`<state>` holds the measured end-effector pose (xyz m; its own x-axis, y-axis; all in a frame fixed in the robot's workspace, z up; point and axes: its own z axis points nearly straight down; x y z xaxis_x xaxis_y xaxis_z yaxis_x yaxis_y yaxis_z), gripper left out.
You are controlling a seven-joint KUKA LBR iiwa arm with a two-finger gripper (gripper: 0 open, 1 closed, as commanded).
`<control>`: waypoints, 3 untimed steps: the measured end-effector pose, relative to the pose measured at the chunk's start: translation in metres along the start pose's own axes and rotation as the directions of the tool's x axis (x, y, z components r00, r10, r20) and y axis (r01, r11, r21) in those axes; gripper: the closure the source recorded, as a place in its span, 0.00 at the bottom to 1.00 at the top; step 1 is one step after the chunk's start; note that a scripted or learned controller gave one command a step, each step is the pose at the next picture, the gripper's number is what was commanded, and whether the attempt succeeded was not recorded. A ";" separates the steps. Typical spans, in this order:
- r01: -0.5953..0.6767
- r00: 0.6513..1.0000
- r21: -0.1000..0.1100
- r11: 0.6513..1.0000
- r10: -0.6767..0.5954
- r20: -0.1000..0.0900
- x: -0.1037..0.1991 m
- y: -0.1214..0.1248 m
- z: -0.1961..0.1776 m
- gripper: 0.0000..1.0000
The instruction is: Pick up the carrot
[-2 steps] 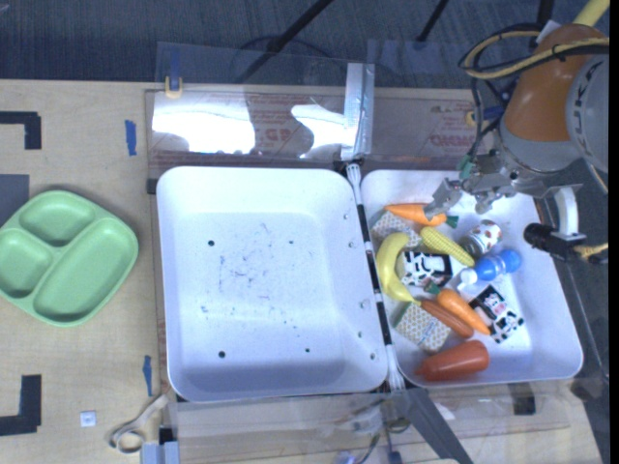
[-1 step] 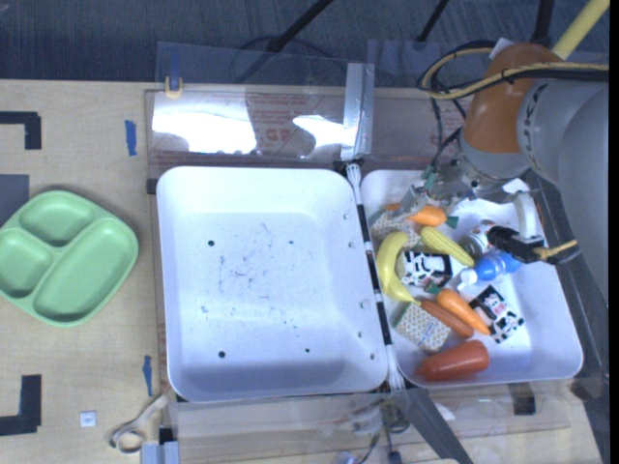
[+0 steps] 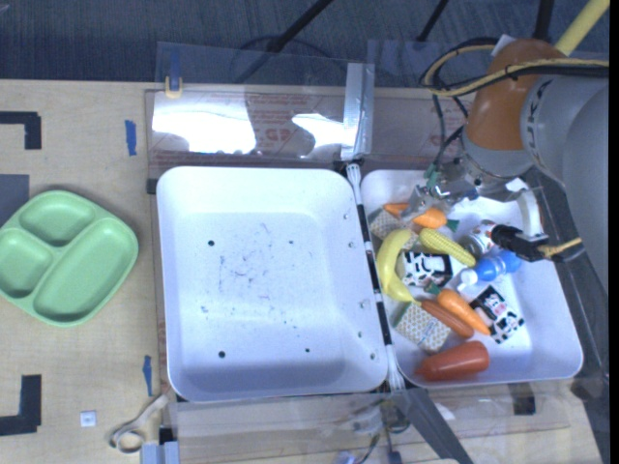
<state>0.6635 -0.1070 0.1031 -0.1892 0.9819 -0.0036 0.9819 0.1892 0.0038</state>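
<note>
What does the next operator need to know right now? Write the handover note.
Gripper: low over the back of the right bin; finger state unclear, nothing seen held.
Carrot: lying in the right bin's clutter, beside the banana, above the red sausage.
Left bin: next to it.
Done: no pick visible.
Left: reach the carrot, grip it, lift it.

Grey rounded arm [image 3: 571,124], orange band [image 3: 498,109] above wrist, yellow and black cables, perhaps metallic pincer [image 3: 432,189]

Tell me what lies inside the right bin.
The right bin holds a crowded pile: a carrot, a banana, a corn cob and a red sausage. Anything beneath them is covered.
</note>
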 end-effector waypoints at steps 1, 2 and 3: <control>0.109 0.994 0.007 0.994 -0.109 -0.006 0.042 0.011 -0.081 1.00; 0.109 0.994 0.002 0.994 -0.109 -0.004 0.042 0.012 -0.083 0.00; 0.188 0.982 0.001 0.982 -0.188 -0.003 0.001 -0.002 -0.019 0.00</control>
<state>0.6616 -0.1065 0.1220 -0.3702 0.9289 -0.0009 0.9289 0.3702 0.0018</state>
